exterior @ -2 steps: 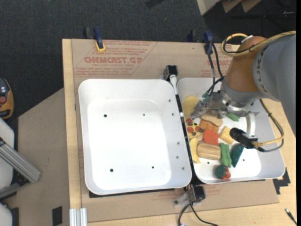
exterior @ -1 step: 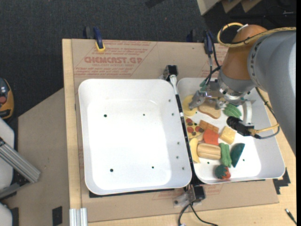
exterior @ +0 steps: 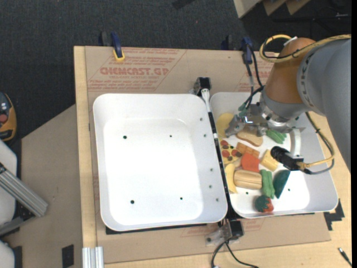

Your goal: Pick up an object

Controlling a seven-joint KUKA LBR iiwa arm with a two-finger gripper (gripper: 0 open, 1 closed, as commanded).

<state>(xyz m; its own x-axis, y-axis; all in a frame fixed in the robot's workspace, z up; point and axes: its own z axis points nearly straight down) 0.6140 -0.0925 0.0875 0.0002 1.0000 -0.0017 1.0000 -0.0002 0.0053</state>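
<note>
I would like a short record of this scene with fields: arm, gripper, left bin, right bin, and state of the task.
arm: reaches in from the right, wrist over the right bin
gripper: low at the far part of the toy pile, above a tan piece
left bin: white, a few dark dots on its floor
right bin: holds toy food, among it a bread roll, an orange piece and green pieces
task state: no object seen lifted yet
</note>
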